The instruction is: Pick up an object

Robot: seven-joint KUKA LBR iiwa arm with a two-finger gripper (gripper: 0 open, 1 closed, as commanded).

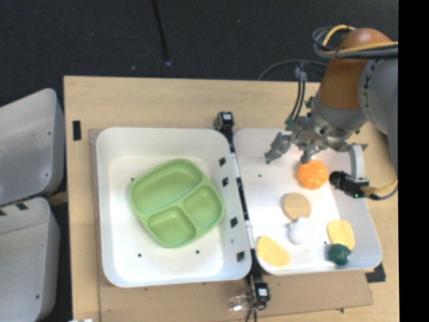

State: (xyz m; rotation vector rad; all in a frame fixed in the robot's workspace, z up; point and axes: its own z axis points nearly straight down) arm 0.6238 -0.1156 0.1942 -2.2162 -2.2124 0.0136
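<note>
We take the orange ball-like toy [312, 174] as our landmark, since it lies closest to the gripper [293, 149] in the right-hand bin [251, 153]. The gripper hovers just up and left of it with its fingers spread and nothing between them, one fingertip out over bare bin floor, the other almost at the toy's top edge. Our worry is that a straight descent would land that near finger on the rounded top instead of beside it, so the toy rolls away or gets pinched off-centre and squirts out. Below the orange toy lie a tan disc [296, 206], a small white piece [301, 231], two yellow pieces [273, 251] and a dark green one [338, 253], well clear
</note>
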